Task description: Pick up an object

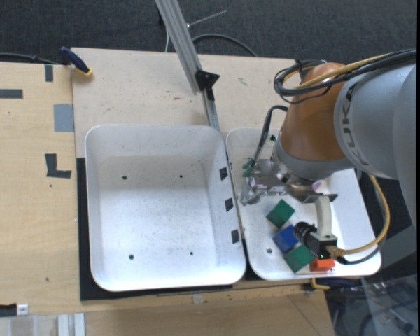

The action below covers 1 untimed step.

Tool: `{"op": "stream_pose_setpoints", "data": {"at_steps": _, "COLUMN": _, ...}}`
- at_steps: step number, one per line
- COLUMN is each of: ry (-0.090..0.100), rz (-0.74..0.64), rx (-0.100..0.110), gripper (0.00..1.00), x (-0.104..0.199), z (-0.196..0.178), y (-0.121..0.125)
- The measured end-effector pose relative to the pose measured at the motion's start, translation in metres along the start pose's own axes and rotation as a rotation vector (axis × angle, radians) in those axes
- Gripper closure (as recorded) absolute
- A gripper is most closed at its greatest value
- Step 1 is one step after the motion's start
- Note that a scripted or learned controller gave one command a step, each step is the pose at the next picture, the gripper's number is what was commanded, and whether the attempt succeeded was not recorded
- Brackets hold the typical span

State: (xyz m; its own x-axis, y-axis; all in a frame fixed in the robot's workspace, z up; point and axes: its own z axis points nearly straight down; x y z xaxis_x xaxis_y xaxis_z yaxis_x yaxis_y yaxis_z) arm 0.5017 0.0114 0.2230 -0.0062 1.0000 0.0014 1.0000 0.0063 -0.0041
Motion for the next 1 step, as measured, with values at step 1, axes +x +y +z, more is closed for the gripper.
{"op": "stream_pose_setpoints", "data": {"at_steps": 1, "ry": 0.0, "rz": -0.002, "rx": -0.001, "gripper": 1.0, "x": 0.0603, "z": 0.0067, "y": 0.0043}}
